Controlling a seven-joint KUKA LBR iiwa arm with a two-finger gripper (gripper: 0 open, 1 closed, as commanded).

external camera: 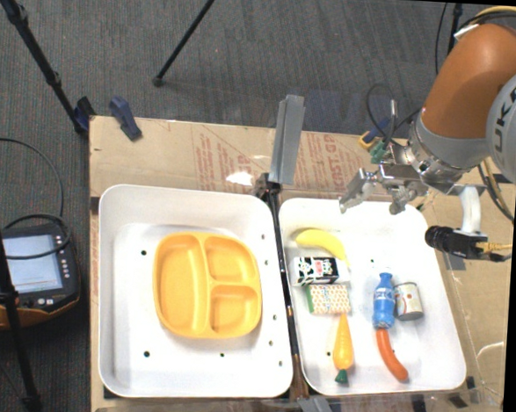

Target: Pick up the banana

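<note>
The grey arm with its orange band is reaching in from the right, and its two-finger metal gripper [375,194] is hovering over the far edge of the right shallow white bin [447,342]. Its fingers are spreading apart, released, with nothing between them.

The curved yellow banana [320,241] is lying in the far left part of that right bin, near and to the left of the gripper and apart from it. Just on its near side, a small black-and-white milk carton [315,269] is touching or almost touching it, and a speckled tan rectangular sponge [329,298] is sitting nearer still. A yellow-orange toy carrot [343,348] is lying near the front of the bin. To the right, a blue plastic bottle [384,299] is lying beside a small silver can [408,302], with an orange-red toy sausage [391,355] nearer than them.

In the left shallow white bin [119,235], a yellow divided plastic plate [207,285] is resting in the middle.
</note>
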